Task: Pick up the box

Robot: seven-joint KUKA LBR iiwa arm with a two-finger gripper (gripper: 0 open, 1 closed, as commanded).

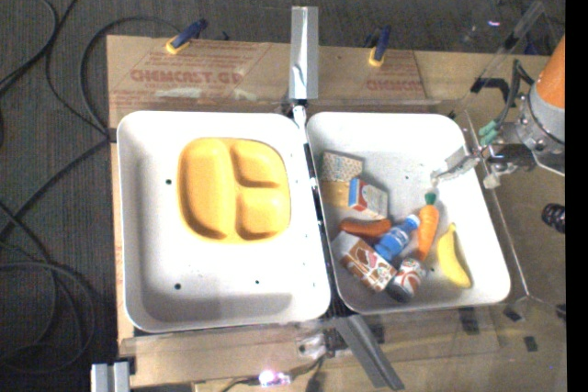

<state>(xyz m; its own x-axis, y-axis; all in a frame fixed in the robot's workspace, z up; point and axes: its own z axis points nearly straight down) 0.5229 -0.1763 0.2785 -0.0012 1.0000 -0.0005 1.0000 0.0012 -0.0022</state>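
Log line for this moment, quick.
end effector: over right bin far-right edge | box: in right bin, ungrasped | yellow tray: left bin

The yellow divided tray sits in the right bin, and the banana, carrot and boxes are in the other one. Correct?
Not quite. The camera view shows the yellow divided tray in the left bin. The banana, carrot and boxes lie in the right bin.
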